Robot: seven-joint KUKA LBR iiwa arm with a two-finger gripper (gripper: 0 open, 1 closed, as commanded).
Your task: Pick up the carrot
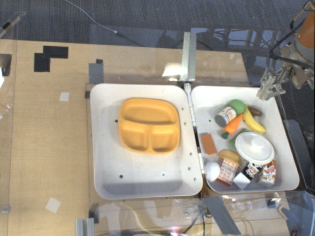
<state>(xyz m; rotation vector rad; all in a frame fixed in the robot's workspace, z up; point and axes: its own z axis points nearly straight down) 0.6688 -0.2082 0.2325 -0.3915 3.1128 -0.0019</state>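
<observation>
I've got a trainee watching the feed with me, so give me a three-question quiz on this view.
1. True or false: the carrot lies in the right bin.
2. What touches the carrot's upper left end? A) small can B) egg C) yellow tray
3. Where does the claw hang?

Key: 1. True. 2. A, the small can. 3. Above the right bin's far right corner, apart from the carrot.

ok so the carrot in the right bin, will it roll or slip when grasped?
The carrot looks like rigid toy plastic, so probably stiff and light. Its tapered, rounded body could squirt out of a pinch. It lies wedged between the small can and the banana, so nudging it likely shifts those.
</observation>
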